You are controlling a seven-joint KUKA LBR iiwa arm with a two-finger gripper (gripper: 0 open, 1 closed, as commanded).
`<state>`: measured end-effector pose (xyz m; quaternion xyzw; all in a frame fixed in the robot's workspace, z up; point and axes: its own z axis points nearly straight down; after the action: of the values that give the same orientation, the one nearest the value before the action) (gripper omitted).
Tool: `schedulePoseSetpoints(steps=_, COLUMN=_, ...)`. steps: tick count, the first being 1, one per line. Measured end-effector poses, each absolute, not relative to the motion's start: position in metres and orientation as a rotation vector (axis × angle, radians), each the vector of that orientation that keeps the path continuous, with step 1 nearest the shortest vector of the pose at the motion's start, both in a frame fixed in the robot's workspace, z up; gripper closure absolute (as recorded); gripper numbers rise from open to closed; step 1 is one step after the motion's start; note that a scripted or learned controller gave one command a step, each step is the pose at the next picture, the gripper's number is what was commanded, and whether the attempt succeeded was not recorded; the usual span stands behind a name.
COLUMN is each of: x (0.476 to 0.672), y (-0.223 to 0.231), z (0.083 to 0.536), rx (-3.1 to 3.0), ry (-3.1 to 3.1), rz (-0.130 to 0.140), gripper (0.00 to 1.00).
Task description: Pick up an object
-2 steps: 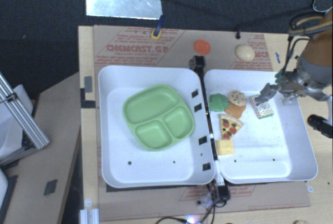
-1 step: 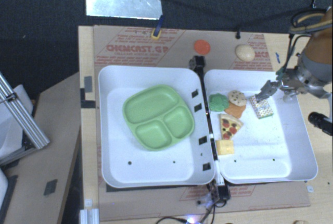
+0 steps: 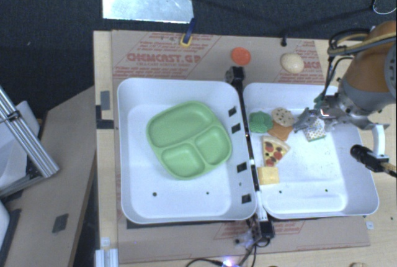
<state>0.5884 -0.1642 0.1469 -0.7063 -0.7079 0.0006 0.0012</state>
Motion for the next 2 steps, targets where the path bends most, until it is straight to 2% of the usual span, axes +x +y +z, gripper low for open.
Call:
schedulePoseSetpoints(steps=1, x=0.5898, y=-0.1558, z=0.1012, rx=-2.215, ry=-2.224, rz=0.001, gripper=0.0)
schedulePoseSetpoints(steps=2, x=0.5937, y=-0.1583, z=0.0916, rx=-2.227, ry=-2.231, rz=-0.005, gripper=0.0)
